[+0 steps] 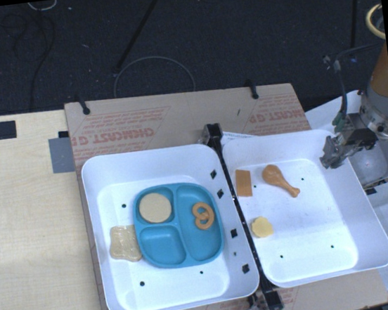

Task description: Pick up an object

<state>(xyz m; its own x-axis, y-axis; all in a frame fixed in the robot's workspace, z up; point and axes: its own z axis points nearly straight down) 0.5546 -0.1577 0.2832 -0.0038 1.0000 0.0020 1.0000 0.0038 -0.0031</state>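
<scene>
Progress: nothing is lifted yet; judging from how things lie, the whole pick is still to do.
Gripper (333,148): sits at the right rim of the right bin (361,242), above its upper right corner; whether the jaws are spread or pressed together I cannot tell, and nothing shows between them.
Nearest candidate: a tan drumstick-shaped toy (279,178) lies on the right bin's floor, left of the gripper and apart from it.
Other right-bin items: an orange-brown block (243,182) near the divider, a round yellow piece (262,227) below it.
Left bin (120,295): a blue divided plate (181,248) holds a round cracker (154,208) and a pretzel (203,215); a pale bread slice (124,243) touches its left edge.
Remaining: descend, close, lift.
</scene>
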